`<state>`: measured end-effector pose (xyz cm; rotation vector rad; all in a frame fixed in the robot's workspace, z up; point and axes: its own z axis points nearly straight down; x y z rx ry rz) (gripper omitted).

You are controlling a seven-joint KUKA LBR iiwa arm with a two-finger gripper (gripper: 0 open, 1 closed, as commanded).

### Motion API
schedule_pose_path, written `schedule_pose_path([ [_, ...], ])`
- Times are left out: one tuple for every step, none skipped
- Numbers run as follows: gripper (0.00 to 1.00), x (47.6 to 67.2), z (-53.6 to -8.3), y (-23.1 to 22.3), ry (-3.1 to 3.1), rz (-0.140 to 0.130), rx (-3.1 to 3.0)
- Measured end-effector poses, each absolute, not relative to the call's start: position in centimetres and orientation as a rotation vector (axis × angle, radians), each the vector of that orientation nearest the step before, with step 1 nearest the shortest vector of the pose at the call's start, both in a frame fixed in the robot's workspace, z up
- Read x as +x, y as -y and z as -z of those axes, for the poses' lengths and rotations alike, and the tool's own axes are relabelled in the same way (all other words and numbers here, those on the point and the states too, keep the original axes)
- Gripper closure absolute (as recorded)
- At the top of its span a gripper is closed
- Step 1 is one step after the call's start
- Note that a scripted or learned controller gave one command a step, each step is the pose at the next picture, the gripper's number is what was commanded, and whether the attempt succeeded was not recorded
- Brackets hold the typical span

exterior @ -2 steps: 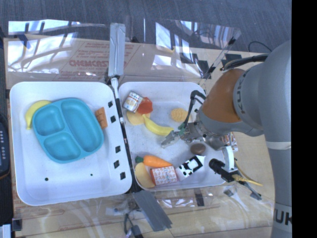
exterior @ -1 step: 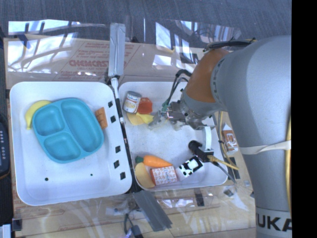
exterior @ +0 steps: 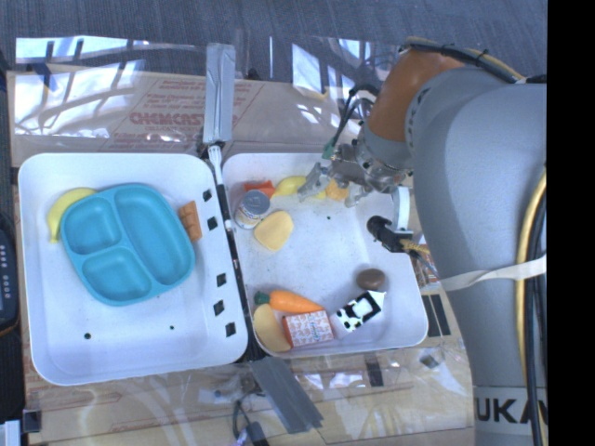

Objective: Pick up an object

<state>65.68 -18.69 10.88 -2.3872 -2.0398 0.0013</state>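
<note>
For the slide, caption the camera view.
KUKA arm's gripper low over yellow toy in right bin; blue tray in left bin.

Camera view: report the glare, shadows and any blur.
Camera view: bright window reflections glare across the clear sheet behind both bins; the right bin floor is evenly lit with soft, short shadows under the carrot; the arm looms large and slightly soft near the lens; the tool detail is blurred.

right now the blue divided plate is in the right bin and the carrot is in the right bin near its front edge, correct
Not quite. In the camera view the blue divided plate lies in the left bin, not the right one. The rest holds: the carrot is in the right bin near its front edge.
</note>
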Motion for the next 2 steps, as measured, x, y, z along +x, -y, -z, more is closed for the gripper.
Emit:
schedule_pose_path([
  [0.0, 60.9, -17.7, 13.0, 2.046, 0.008, -2.386],
  [0.0, 65.5, -9.0, 13.6, 1.953, -0.008, -2.454],
])
